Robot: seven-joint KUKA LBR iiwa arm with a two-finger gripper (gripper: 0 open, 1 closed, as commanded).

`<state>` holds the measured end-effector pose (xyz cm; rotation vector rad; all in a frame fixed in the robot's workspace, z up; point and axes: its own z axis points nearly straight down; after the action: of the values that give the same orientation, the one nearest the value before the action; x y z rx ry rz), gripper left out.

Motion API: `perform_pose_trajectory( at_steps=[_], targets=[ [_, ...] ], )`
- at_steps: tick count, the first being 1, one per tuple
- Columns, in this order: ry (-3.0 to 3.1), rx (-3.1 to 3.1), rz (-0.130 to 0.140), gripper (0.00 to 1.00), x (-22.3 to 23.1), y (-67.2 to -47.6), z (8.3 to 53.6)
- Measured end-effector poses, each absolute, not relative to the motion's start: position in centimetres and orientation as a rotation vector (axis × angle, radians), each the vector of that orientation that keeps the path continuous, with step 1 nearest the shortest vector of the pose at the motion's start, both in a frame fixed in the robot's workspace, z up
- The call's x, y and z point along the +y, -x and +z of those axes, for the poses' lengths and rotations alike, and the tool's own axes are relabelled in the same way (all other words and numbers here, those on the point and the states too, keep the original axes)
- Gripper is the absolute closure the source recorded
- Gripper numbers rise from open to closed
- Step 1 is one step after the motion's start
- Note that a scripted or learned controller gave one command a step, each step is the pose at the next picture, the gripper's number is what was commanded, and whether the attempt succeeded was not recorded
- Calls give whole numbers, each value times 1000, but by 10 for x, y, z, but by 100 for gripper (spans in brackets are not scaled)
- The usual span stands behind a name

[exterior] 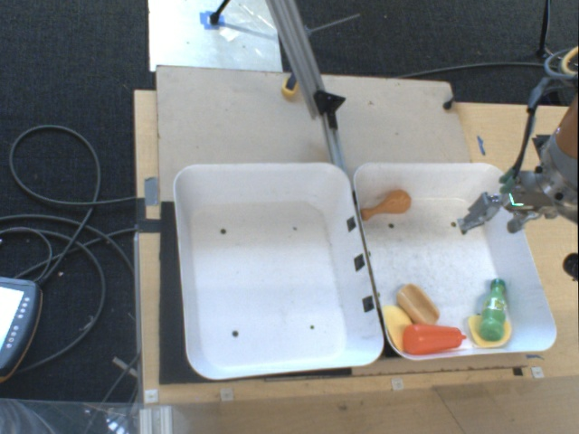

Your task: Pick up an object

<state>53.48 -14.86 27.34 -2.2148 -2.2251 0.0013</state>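
Note:
The right bin (434,181) holds several toy items. A brown drumstick (387,204) lies near its back left corner. Along the front edge lie a tan bun (418,303), a yellow piece (395,320), a red-orange carrot-like piece (432,338) and a green bottle (493,308) resting on a yellow slice (489,334). My gripper (493,220) hangs over the bin's right side, above and behind the bottle. It is open, and nothing sits between its fingers.
The left bin (194,242) adjoins the right one along a divider with black clips (359,262). A metal pole (298,43) slants in from the top. Cables (54,197) lie on the floor to the left.

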Motion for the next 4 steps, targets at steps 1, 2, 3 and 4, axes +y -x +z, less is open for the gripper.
perform_pose_trajectory(
  at_steps=[1,2,3,4],
  targets=[
    [2219,-2226,-2,0,-149,-535,275],
    [2220,-2219,3,0,-158,-538,227],
    [2219,-2219,4,0,-163,-542,167],
    [2220,-2219,2,0,-167,-541,124]
  ],
)
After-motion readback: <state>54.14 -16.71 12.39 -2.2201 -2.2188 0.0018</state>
